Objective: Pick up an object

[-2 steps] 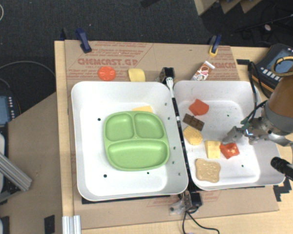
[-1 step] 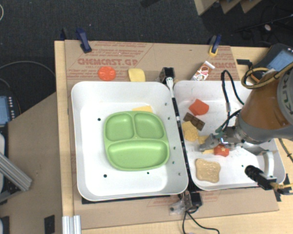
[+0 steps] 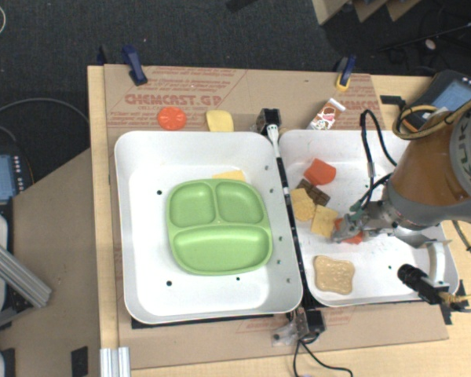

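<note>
Down in the right bin (image 3: 424,151), the gripper (image 3: 353,230) sits low near the bin's middle, its tip lost in a small clutter of dark metal, so whether it is spread or closed on anything cannot be told. A small red piece (image 3: 347,235) lies right at the tip, touching or nearly touching it, and looks like the likeliest target; it is partly hidden and its shape is unclear. Just beside it toward the divider lie two tan cracker-like squares (image 3: 312,213), overlapping one another, with a dark brown block (image 3: 312,192) resting against their far edge. Beyond those, toward the bin's far edge, sits an orange-red block (image 3: 322,171). Near the front edge, well apart from the rest, a toast-shaped slice (image 3: 334,275) lies flat, pale brown with a speckled face. These all look like toy food: light, stiff, probably smooth plastic or foam, so a flat piece would likely resist a pinch from above and slide, while the chunkier blocks offer opposite side faces to close on. The red piece, being small and crowded by the crackers, probably calls for a careful squeeze across its narrow width. The left bin (image 3: 133,210) carries a green divided plate (image 3: 219,226) at its centre, with a yellow piece (image 3: 229,175) peeking out behind the plate's far edge.
</note>
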Robot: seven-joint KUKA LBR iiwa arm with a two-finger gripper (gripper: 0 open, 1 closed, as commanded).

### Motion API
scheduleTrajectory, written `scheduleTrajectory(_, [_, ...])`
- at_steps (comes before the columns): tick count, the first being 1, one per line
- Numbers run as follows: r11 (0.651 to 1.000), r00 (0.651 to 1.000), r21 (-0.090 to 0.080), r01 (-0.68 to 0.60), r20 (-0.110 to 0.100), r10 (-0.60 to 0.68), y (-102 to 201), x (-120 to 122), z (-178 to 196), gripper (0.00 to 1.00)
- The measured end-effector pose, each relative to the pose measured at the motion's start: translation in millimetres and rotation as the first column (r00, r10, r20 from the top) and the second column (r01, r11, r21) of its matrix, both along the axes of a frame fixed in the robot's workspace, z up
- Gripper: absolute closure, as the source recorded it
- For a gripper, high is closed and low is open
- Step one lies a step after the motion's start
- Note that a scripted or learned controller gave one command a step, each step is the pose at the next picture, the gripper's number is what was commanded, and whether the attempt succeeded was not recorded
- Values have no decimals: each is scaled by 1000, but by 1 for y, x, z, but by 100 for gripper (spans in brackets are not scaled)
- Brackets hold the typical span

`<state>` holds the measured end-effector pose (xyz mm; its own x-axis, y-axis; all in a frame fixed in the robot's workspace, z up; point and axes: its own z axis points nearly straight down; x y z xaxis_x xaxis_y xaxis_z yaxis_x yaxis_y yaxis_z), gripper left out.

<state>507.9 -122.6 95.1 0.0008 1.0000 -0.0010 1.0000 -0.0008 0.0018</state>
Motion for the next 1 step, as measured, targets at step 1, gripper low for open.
scheduleTrajectory(1, [1000,1000,1,-11,13,11,67,68,96,100])
